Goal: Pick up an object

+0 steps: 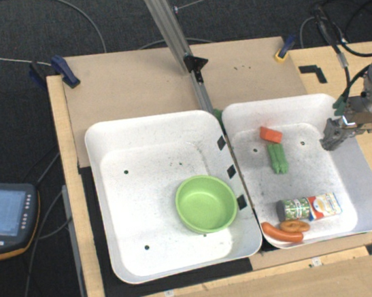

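The right bin (355, 175) holds several small items: an orange-red block (271, 134) near the back, a green ridged piece (278, 159) just below it, a small carton with a green, white and red label (310, 207) lying on its side near the front, and a red-orange sausage-shaped toy (283, 231) at the front left corner. My gripper (333, 136) hangs over the right bin's back right part, to the right of the orange block and apart from every item. Nothing shows between its fingers.
The left bin (129, 186) holds a light green bowl (206, 203) near its front right. A slanted metal rail (174, 36) runs down to the gap between the bins. A handheld pendant (3, 217) lies left of the bench. Cables trail at the upper right.
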Robot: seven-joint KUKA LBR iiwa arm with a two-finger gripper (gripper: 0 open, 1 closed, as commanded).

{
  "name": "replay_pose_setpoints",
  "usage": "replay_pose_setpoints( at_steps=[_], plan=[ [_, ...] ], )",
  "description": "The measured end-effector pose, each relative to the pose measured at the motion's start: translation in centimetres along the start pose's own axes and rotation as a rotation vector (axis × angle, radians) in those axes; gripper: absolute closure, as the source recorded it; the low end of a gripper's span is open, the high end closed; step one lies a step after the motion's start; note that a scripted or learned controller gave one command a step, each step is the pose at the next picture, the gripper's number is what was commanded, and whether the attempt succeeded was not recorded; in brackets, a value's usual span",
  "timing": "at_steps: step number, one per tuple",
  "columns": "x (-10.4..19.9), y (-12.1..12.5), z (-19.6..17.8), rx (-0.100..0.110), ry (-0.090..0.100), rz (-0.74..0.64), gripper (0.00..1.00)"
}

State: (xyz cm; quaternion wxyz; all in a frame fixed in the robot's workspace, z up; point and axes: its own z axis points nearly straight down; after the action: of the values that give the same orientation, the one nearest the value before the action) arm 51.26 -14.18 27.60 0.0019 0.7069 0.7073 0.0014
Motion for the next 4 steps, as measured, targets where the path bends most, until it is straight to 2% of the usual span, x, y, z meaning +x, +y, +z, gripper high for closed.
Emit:
replay_pose_setpoints(
  at_steps=[1,2,4],
  plan=[
    [0.0,0.0,-1.4,0.003,0.001,0.000,1.00],
    [4.4,0.7,-0.8,0.004,0.001,-0.002,1.00],
    [15.9,0.1,1.6,0.006,0.002,-0.003,1.00]
  ],
)
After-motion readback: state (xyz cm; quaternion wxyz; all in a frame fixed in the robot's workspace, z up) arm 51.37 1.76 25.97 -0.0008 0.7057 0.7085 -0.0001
